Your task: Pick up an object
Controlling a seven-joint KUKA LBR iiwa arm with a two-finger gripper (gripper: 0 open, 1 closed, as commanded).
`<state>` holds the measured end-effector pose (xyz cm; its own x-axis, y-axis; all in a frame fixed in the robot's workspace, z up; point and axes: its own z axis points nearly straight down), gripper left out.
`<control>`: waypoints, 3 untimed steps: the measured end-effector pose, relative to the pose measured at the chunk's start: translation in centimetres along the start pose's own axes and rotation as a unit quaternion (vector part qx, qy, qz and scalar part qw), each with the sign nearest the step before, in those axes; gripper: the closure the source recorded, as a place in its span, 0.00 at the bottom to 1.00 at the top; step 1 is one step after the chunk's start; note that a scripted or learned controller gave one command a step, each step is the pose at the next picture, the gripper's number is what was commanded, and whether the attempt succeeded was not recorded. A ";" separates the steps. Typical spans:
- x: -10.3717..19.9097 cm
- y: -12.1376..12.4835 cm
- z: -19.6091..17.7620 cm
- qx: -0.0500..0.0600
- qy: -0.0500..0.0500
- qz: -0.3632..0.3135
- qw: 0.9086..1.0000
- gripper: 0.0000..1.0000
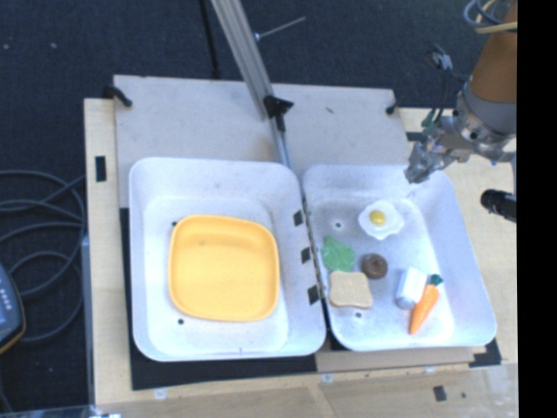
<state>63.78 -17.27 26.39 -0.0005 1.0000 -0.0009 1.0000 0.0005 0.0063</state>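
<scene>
The claw (418, 171) is hovering over the right bin's (461, 233) far edge, its state impossible to tell, while the fried egg (381, 219), carrot (423, 306), toast (350, 290), and chocolate donut (374, 266) are lying below, and a yellow plate (224, 267) is sitting in the left bin (148, 233).

We saw a dark speckled floor (104, 33) around a pale wooden bench (103, 259); on the bench lay a whitish board (200, 120), held at its far corners by small black clips (122, 97); a black mat (144, 374) showed along the near edge; a metal pole (239, 33) slanted up from the board's middle toward the top; black cables (35, 225) looped on the floor at left; the light was even and soft.
</scene>
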 end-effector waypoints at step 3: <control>8.9 -3.0 0.3 0.003 0.000 -0.001 1.000 1.00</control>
<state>60.77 -8.40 26.08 -0.0021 1.0000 0.0000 1.0000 0.0021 0.0005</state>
